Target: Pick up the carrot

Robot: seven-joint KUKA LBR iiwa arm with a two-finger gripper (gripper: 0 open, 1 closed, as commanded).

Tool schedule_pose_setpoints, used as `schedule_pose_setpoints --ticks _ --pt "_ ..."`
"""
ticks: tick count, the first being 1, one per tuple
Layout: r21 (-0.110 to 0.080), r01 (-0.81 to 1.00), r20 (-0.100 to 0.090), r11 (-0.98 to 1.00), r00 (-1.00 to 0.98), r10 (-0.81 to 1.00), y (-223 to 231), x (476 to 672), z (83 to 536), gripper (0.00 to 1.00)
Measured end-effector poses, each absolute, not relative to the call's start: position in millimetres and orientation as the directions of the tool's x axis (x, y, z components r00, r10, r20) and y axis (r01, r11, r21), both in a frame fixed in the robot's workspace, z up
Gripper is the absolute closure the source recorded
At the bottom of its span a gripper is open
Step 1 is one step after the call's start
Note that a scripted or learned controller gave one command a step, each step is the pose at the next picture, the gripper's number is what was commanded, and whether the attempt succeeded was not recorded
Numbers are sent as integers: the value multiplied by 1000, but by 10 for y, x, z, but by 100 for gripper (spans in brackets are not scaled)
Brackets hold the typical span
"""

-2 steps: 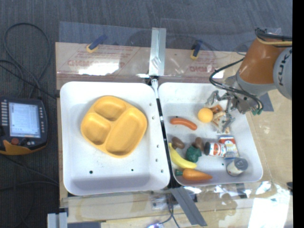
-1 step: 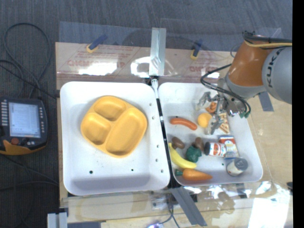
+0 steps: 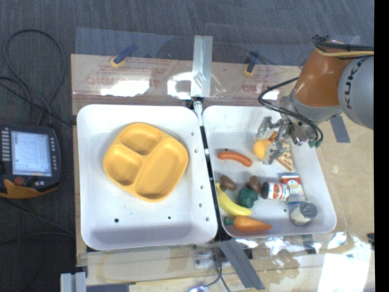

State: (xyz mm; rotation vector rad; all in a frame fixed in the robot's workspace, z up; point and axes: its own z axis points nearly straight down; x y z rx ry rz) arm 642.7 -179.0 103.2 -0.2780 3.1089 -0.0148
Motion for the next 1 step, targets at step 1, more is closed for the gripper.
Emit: schedule_pose_setpoints --ticks 1 --pt "1 360 -8 933 -933 360 -1331 6681 1852 100"
